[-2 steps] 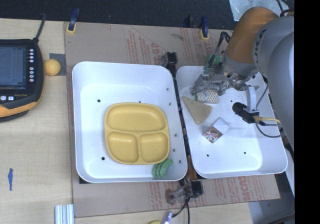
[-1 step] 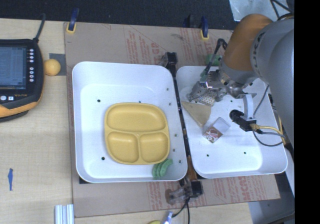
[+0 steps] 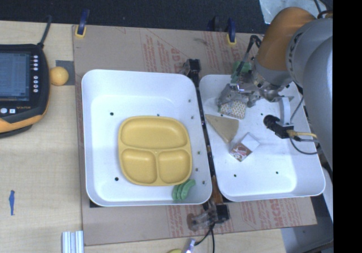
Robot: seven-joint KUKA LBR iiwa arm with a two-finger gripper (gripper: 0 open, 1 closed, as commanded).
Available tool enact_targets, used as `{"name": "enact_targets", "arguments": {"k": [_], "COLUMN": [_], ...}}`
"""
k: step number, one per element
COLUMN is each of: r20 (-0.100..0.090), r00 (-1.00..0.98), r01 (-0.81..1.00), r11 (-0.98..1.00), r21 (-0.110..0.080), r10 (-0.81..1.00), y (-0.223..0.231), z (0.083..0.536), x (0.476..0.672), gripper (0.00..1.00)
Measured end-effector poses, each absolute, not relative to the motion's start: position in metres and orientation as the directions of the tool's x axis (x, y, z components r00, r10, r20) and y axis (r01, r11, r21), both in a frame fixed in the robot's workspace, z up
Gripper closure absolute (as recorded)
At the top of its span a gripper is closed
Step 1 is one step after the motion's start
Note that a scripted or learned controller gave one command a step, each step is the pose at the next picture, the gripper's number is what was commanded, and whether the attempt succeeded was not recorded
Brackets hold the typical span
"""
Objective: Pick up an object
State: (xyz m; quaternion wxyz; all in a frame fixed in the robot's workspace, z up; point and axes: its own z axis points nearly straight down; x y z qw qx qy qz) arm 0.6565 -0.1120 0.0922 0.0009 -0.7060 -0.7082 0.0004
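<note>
Brown cardboard is covering the bench (image 3: 39,178) under two white bins. Inside the left bin (image 3: 96,133) a yellow divided plate (image 3: 154,150) is lying, with a green toy (image 3: 183,191) resting at the near rim. Over the right bin (image 3: 305,184) the gripper (image 3: 235,98) is hanging at the far left corner, directly above a speckled white object (image 3: 233,110); whether its fingers are released or clenched cannot be told. A tan triangular piece (image 3: 224,127) and a small packet (image 3: 242,149) are lying nearby
</note>
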Motion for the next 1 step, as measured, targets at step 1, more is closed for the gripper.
{"name": "enact_targets", "arguments": {"k": [1], "r20": [-0.001], "r00": [-0.004], "r01": [1.000], "r11": [0.004], "r21": [-0.005], "r10": [1.000], "y": [-0.0968], "z": [0.0914], "x": [0.5937], "gripper": [0.00]}}
